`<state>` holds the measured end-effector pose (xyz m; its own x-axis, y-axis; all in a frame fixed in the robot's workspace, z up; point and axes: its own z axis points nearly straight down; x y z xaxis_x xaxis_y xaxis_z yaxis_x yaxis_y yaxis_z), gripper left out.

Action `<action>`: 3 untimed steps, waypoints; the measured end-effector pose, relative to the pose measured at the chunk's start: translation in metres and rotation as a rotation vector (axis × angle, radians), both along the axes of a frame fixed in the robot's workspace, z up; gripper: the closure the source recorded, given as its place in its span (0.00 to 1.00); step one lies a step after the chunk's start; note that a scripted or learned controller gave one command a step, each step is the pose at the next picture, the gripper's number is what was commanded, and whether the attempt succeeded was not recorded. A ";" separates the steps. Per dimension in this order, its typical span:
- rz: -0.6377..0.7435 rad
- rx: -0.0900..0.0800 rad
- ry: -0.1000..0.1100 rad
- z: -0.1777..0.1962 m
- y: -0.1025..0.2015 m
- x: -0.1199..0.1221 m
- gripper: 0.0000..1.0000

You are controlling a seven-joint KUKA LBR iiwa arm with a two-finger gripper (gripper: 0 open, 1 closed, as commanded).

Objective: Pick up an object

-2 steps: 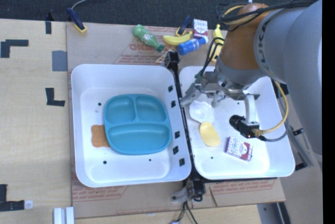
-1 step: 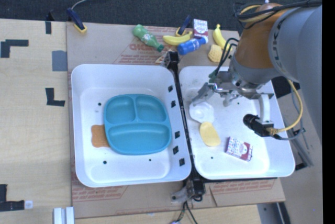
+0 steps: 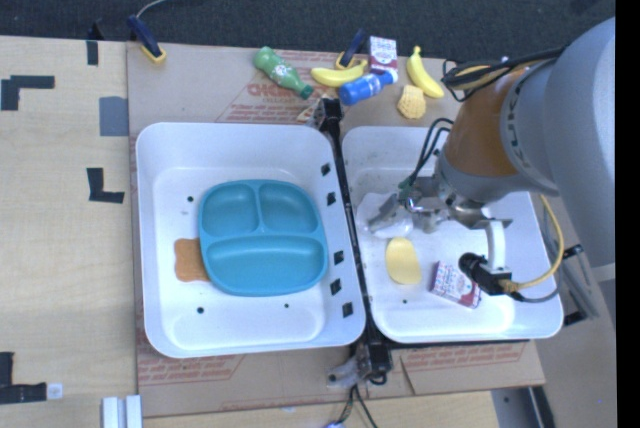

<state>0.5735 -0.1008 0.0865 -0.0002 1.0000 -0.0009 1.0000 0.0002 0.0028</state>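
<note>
Hand in right bin, finger state unclear; yellow piece just below hand; red-white carton right of yellow piece; blue divided plate in left bin

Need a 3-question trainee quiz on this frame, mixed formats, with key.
1. True or false: the blue divided plate lies in the right bin.
2. In the right bin, what lies nearest the gripper? A) yellow piece B) small red-and-white carton C) green bottle
3. Fill in: an orange-brown piece pokes out from the plate's ___ edge.

Key: 1 false, it lies in the left bin; 2 A; 3 left.
</note>
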 end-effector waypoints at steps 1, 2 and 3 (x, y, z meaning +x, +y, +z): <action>0.000 -0.001 -0.003 0.000 0.003 -0.043 0.00; 0.001 0.000 0.002 0.098 0.042 0.046 0.00; -0.001 0.000 0.005 0.097 0.025 -0.038 0.00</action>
<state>0.5353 -0.0763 0.1839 0.0003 1.0000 -0.0005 1.0000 -0.0003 -0.0023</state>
